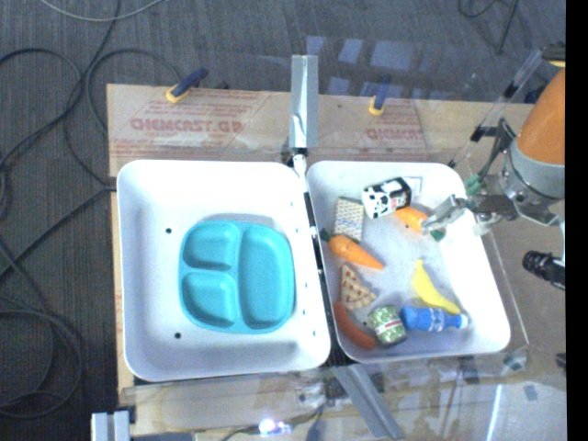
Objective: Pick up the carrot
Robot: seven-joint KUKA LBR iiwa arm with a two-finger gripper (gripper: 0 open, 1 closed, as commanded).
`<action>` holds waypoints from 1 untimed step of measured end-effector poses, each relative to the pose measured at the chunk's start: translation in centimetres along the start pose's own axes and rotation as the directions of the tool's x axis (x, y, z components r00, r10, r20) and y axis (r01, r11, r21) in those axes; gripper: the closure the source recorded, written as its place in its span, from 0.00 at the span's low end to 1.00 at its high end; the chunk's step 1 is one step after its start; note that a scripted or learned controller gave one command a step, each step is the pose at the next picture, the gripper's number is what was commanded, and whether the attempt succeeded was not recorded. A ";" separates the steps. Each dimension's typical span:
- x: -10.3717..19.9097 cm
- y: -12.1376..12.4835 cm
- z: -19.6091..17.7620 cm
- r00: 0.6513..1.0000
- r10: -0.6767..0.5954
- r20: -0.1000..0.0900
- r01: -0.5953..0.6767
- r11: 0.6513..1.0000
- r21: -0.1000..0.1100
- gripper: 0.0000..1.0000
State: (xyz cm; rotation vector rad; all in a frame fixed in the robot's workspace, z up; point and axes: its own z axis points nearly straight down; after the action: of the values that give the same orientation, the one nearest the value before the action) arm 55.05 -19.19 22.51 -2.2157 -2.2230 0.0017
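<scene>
The right bin (496,288) is crowded: a black-and-white spotted block (386,197) sits near its far wall, a pale waffle-like square (348,217) lies just left of that, and a small orange piece (411,216) rests just beside the block's near corner. Lower down, a criss-cross patterned cracker (355,287) lies near the bin's left wall, a yellow banana (430,288) sits toward the middle, and along the near wall a reddish sausage-shaped item (354,327), a green round can (387,325) and a blue bottle (434,320) lie almost in a row, the can touching or nearly touching the bottle. The carrot (356,252) lies in the left half of this bin, tilted with its thick end toward the dividing wall and its tip pointing toward the banana; the waffle square is just above it and the cracker just below, both close enough to hem it in, while a patch of bare white floor opens to its right. The left bin (147,246) holds a teal divided tray (239,275) with open floor all around it. The gripper (450,214) hovers over the right bin's upper right part, beside the small orange piece and well apart from the carrot, which lies to its lower left. Its fingers look slightly apart with nothing between them.
</scene>
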 end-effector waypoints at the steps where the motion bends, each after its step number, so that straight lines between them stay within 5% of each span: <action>1: -0.2 1.2 -7.5 1.000 -0.030 0.002 0.030 1.000 -0.002 0.00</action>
State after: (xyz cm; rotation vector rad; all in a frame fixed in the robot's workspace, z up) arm 56.32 -19.40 30.01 -2.1836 -2.2585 0.0025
